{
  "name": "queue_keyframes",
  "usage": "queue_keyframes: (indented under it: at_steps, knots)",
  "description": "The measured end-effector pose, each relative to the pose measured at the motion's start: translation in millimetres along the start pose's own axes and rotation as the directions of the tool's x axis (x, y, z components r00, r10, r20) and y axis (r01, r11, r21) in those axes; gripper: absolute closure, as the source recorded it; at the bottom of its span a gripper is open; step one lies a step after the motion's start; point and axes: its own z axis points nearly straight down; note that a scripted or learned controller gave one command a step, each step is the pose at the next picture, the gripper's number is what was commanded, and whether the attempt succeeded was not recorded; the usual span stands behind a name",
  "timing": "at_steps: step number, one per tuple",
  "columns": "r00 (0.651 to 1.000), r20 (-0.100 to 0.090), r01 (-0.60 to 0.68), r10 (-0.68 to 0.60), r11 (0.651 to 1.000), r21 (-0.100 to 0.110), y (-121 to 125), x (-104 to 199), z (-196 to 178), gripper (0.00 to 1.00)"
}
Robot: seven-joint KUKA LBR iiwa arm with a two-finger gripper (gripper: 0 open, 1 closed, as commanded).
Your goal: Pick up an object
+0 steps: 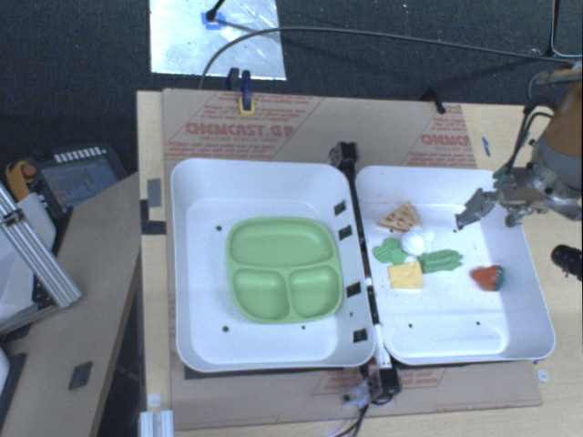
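The right bin [510, 335] holds a small cluster of toy food: a tan waffle-like wedge [400, 217], a white ball [414, 242], a green leafy piece [390, 252], a green pickle-like piece [441, 261], a yellow block [406, 276] and a red piece [488, 278] off to the right. My gripper [477, 209] hangs over the bin's upper right part, right of the wedge and above the red piece. Nothing shows between its dark fingers.
The left bin [196, 335] holds a green three-compartment plate [280, 269]. A black divider [357, 262] with clips joins the two bins. The grey arm [556, 153] enters from the right edge. A cable crosses the dark floor behind the bench.
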Motion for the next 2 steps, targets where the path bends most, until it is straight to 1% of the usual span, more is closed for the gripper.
queue_keyframes:
  at_steps: [1, 2]
  knots:
    - [1.000, 0.002, 0.003, -0.003, 1.000, -0.012, 3, 1, -7, 0.00]
    - [1.000, 0.002, 0.001, -0.001, 1.000, -0.009, -1, -4, 36, 0.00]
